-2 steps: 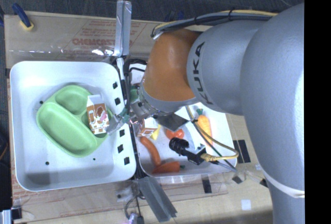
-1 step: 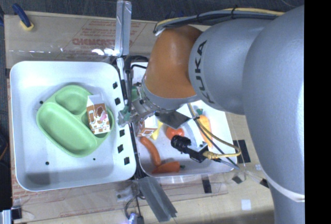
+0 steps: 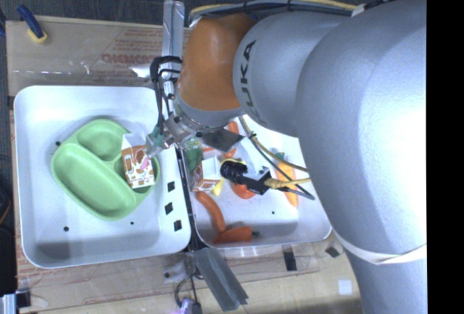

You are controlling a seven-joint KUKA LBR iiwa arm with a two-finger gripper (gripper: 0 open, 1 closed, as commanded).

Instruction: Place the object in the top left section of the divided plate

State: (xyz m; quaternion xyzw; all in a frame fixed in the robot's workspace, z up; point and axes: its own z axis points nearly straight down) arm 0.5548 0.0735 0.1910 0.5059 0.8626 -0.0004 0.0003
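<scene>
A green divided plate [image 3: 87,175] lies in the left bin [image 3: 43,240], with one long section at the lower left and two smaller ones along its upper right side. A small white, orange and brown packet [image 3: 138,166] rests over the plate's right-hand small section, tilted against the rim. My gripper [image 3: 154,144] hangs at the packet's upper right corner, reaching down from the orange-banded wrist over the wall between the bins. The wrist hides how the gripper meets the packet.
The right bin [image 3: 308,229] holds several toy foods: an orange-red sausage shape [image 3: 210,211], another [image 3: 235,234] by the front wall, a red piece [image 3: 243,191], a green item [image 3: 193,157]. The arm covers much of that bin.
</scene>
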